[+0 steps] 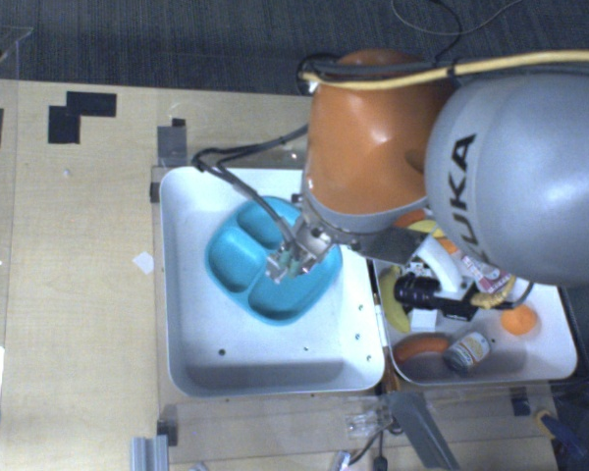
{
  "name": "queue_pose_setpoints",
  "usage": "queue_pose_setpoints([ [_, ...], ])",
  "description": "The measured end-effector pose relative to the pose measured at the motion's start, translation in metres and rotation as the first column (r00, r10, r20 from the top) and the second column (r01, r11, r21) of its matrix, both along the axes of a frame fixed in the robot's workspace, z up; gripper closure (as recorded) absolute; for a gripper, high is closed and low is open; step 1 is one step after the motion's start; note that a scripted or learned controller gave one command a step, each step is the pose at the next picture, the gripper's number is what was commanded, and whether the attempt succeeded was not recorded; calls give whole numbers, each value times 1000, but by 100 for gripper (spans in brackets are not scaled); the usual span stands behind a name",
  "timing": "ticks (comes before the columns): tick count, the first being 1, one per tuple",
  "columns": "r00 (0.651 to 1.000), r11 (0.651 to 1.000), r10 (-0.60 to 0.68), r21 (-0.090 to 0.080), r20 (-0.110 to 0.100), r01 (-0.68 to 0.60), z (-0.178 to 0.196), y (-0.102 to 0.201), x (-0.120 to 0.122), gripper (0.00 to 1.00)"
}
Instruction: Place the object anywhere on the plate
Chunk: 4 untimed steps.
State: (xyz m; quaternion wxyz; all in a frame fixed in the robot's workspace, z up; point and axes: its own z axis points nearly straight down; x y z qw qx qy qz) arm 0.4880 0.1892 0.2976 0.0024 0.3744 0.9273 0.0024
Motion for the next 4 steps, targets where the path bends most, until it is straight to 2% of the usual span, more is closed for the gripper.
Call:
queue_pose_setpoints([
  [1, 937, 937, 351, -2, -2, -351, -122, -37, 0, 100],
  [2, 935, 935, 356, -2, 1, -356, -81, 29, 22, 100],
  [3, 935, 935, 355, -2, 1, -355, -81, 28, 22, 0],
  [4, 934, 934, 356, 0, 8, -356, -69, 29, 24, 100],
])
